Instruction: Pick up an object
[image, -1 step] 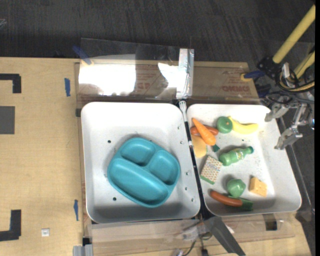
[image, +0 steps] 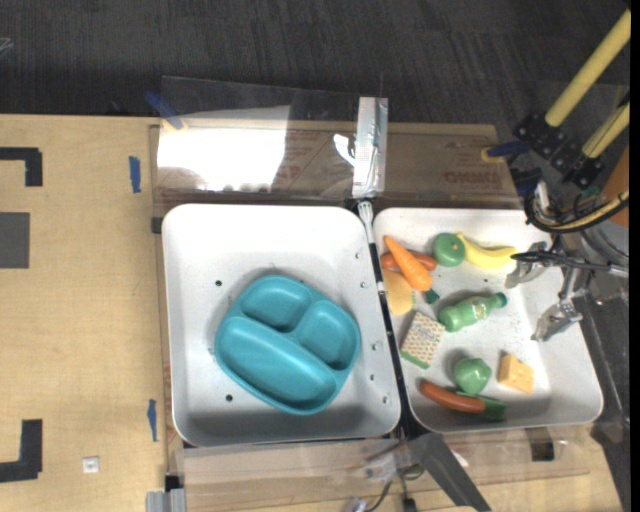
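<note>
Camera view: I am logging the left bin (image: 190, 300) holding a teal divided plate (image: 288, 342); the right bin (image: 570, 385) holding toy foods; gripper (image: 557, 300) fingers hanging released, grasping nothing.

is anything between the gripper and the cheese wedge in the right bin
Nothing visible. The gripper sits at the right bin's right side, and bare bin floor lies between it and the cheese wedge. The green round piece lies on the wedge's far side.
</note>
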